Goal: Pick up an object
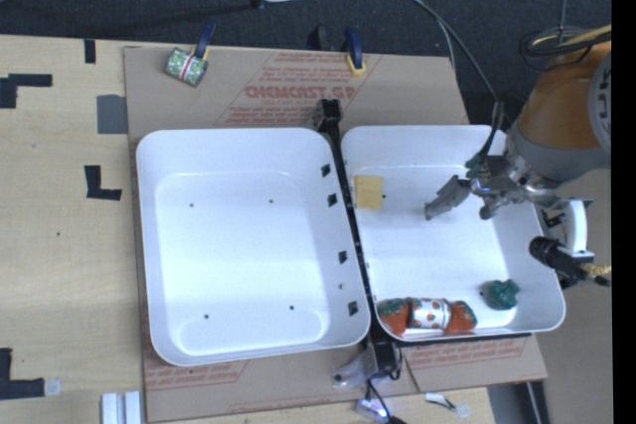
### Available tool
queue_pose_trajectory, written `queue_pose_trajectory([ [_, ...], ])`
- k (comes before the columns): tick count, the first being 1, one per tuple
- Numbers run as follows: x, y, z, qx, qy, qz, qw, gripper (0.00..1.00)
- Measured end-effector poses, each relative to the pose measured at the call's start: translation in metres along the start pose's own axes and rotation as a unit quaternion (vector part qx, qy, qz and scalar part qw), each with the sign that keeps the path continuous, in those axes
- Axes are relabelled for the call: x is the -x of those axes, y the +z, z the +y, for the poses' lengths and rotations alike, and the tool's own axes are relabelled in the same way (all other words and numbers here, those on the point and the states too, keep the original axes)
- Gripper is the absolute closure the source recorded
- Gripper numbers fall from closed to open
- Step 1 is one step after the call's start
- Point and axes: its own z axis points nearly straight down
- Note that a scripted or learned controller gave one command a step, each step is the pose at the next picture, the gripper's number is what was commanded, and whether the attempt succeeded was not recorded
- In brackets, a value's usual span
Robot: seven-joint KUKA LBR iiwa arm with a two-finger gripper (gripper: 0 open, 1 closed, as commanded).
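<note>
Two white bins sit side by side on the table [60, 243]. The arm comes in from the right, its pincer [444, 201] hanging over the right bin [397, 258]. In there: a yellow block [369, 193] upper left, a red-and-white can [428, 315] and a green lump [501, 293] along the bottom edge.

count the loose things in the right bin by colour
yellow: 1, the yellow block
green: 1, the green lump
red and white: 1, the red and white object
total: 3, all in the right bin
</note>
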Motion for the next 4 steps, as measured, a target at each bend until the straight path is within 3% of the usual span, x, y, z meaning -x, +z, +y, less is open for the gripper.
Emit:
queue_pose_trajectory([
  [1,0.0,-0.003,0.002,0.003,0.0,-0.001,1.0,0.0],
  [3,0.009,0.101,0.0,0.003,-0.001,-0.001,1.0,0.0],
  [4,0.01,0.089,0.001,0.004,0.0,-0.001,1.0,1.0],
])
